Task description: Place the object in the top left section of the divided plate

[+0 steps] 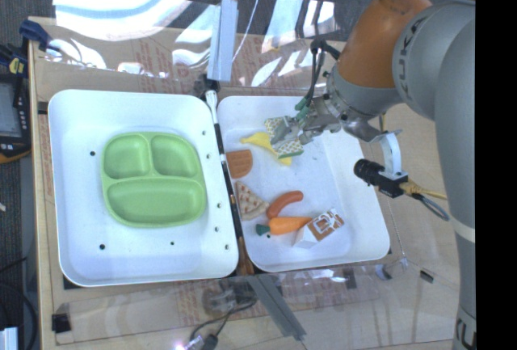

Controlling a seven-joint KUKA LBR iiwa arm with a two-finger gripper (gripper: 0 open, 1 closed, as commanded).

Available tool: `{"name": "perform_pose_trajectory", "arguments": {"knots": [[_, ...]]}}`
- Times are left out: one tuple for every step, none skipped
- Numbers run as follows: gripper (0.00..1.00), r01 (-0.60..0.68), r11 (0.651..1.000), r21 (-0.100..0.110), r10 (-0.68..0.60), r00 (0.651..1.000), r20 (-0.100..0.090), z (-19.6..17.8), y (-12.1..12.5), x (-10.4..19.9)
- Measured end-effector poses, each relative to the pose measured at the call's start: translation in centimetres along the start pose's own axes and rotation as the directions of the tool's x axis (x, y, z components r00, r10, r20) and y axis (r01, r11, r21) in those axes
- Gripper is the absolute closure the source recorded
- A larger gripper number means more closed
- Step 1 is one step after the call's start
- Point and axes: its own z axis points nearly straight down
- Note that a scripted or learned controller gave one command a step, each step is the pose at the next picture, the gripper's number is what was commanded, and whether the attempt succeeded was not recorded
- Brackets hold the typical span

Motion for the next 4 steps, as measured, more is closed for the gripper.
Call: {"name": "perform_pose_trajectory", "arguments": {"knots": [[1.00,-0.133,0.991,0.002,0.133,0.991,0.001,3.3,3.2,9.3],[1.00,-0.067,0.998,0.000,0.067,0.998,0.001,3.3,7.0,15.6],[1.00,-0.077,0.997,-0.002,0.077,0.997,0.002,3.3,8.0,22.5],[1.00,0.237,0.971,0.003,-0.237,0.971,0.002,4.9,7.0,26.4]]}}
